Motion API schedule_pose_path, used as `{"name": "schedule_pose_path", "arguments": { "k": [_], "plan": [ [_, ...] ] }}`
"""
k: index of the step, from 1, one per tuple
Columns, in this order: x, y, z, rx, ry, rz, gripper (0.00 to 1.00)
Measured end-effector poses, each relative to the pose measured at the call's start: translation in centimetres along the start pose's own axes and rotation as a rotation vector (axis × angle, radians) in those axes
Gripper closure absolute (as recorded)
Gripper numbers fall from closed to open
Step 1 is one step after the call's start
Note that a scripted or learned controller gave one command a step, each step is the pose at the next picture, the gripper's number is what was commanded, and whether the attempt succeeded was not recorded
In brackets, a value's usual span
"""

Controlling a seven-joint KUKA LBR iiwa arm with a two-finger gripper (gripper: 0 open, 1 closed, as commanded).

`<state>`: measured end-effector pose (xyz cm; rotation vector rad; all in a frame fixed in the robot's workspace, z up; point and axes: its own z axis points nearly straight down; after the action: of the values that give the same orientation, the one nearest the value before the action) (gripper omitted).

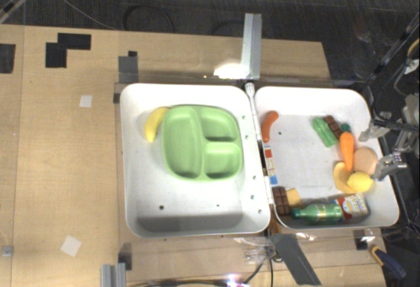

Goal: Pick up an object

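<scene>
The right bin (308, 105) holds several small items. Among them are an orange carrot (346, 148), a yellow lemon (359, 181), a beige egg-like piece (365, 161), a green bottle (319, 213) lying flat, a green packet (323, 131) and an orange-red sausage (268, 124). My gripper (382, 148) hangs over this bin's right rim, just right of the carrot and the beige piece. It is open with nothing between its fingers.
In the left bin (141, 200) a green divided plate (199, 141) lies with a yellow banana (153, 124) at its left side. A chocolate bar (281, 199) and a small labelled pack (355, 204) sit near the right bin's front wall. A metal post (252, 46) stands behind the bins.
</scene>
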<state>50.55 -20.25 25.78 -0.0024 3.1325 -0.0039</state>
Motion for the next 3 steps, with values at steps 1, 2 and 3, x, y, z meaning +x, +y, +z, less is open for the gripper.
{"name": "schedule_pose_path", "arguments": {
  "k": [1,2,3],
  "plan": [
    [-1.5,0.0,15.4,-0.005,0.010,0.003,0.00],
    [-1.5,0.3,16.8,0.001,-0.005,0.045,0.00],
    [-6.6,4.6,16.8,0.000,-0.007,-0.041,0.00]
  ]
}}
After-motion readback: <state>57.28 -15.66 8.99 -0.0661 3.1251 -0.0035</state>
